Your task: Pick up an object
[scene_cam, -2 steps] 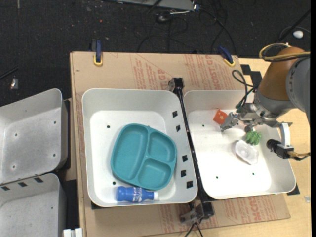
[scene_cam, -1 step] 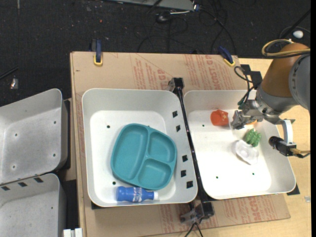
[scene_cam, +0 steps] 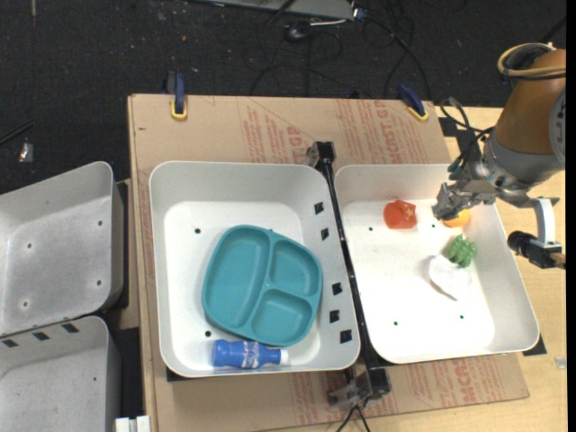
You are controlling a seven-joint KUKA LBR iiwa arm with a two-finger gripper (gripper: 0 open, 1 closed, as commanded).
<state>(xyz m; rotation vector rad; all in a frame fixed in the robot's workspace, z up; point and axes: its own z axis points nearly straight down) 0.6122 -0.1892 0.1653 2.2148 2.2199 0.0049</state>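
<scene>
Touching gripper (scene_cam: 447, 211): yellow object (scene_cam: 461, 214).

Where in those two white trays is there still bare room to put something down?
Right bin: its near half, below the white object, is bare. Left bin: the teal plate and blue bottle crowd it. Crowded around the gripper, red item, green item.

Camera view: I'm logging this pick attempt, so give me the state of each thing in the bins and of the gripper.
Teal divided plate: flat in left bin.
Blue bottle: on its side by the plate's near edge.
Red object: resting free in right bin.
Green and white object: lying free in right bin.
Yellow object: at the gripper's tip.
Gripper: low over right bin.
</scene>
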